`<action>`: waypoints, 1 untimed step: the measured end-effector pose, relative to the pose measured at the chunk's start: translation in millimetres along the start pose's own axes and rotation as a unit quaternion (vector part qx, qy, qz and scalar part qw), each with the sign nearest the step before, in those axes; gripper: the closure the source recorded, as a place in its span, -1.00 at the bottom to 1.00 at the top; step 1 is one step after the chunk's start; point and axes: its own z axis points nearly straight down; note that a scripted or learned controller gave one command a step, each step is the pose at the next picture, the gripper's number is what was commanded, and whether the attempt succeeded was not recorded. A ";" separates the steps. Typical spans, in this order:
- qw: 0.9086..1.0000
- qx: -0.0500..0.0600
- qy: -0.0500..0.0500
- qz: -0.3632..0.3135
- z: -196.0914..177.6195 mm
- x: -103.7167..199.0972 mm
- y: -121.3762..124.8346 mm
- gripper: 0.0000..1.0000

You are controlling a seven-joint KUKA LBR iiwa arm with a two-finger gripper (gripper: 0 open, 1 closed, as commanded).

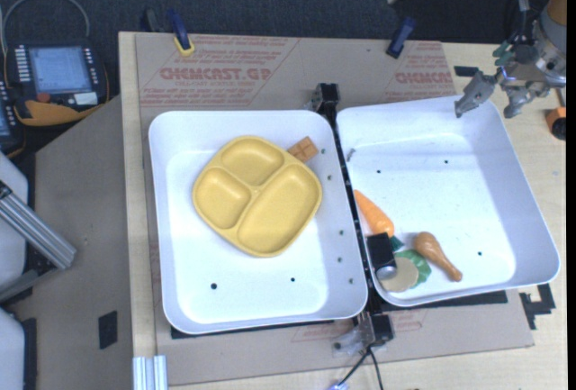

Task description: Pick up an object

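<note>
One carrot [373, 213] lies well apart from the tool [492, 100].

Two bins side by side on the surface, with the tool at the right bin's far right corner.

The left shallow white bin [180, 289] holds a yellow three-compartment plastic plate [257, 195] in its middle, and a small tan wooden block [303, 149] lies at the plate's far right edge, partly under its rim. The right shallow white bin [450, 163] keeps its things in the near left corner: an orange plastic carrot [373, 213] along the left wall, a small black block [380, 250] just in front of it, a round green-and-tan disc [405, 274] beside the block, and a brown plastic drumstick [437, 255] to the right. The tool [493, 98] hangs over the right bin's far right rim, well apart from these things.
</note>
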 end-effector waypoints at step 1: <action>1.000 -0.005 -0.001 -0.001 -5.6 0.3 2.0 -1.00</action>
